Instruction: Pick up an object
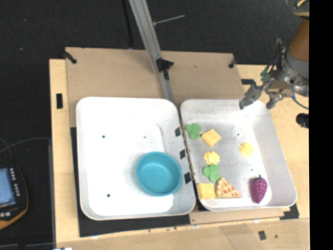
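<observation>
Camera view: I reach in from the right, my gripper point(258, 97) poised over the far right corner of the right bin point(229, 111), above bare white floor.
Fingers: spread apart, with nothing between them; one dark tip point(245, 101) hangs over the bin's back edge, the other nearer the right wall.
Candidates: all lie in the right bin, well forward of me: a green piece point(193, 131) by the dividing wall, a yellow cracker-like square point(211, 137), a small yellow lump point(246, 149), a second yellow piece point(211, 158), a green cluster point(210, 172), a yellow block point(206, 191), a pizza slice point(227, 188) and purple grapes point(258, 188).
Left bin point(104, 113): holds a blue bowl point(158, 173) near its front right.
Surface point(114, 72): tan board under both bins, with a metal pole point(148, 35) rising behind them.
Progress: by my reading, the pick has not begun; nothing is grasped and I am not over any object.
Risk: a descent from here would likely close on nothing, since no toy lies beneath me.
Risk: the left-side pieces crowd together and sit close to the dividing wall, so a tip could strike the wall or nudge a neighbour aside.
Safer bet: the small yellow lump and the grapes stand apart from the rest.
</observation>
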Robot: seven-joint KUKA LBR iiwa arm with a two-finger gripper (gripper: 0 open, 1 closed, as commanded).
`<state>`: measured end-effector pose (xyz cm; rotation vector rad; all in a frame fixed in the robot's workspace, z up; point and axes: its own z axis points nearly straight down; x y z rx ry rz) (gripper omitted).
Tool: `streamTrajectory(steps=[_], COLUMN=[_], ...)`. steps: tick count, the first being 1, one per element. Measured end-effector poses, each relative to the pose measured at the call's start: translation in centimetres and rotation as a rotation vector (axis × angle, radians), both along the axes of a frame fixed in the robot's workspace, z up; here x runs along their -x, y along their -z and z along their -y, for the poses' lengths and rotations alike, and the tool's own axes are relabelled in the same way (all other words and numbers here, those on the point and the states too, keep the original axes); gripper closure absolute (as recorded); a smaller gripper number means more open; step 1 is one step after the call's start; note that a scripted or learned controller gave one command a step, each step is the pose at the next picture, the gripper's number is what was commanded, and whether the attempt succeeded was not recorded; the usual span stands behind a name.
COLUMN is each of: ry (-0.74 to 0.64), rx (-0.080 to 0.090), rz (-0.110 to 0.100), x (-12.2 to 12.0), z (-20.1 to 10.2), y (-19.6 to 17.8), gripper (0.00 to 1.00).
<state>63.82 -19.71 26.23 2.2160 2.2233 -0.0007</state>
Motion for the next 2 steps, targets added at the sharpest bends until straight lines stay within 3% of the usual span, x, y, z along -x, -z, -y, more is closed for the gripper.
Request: streamTrajectory(steps=[1,2], ry=[-0.001,0.004], rx=[0.001,0.000], rz=[-0.001,-0.005], x=[0.0,-0.5], z=[0.0,1.0], y=[0.0,5.4], gripper=[0.00,0.00])
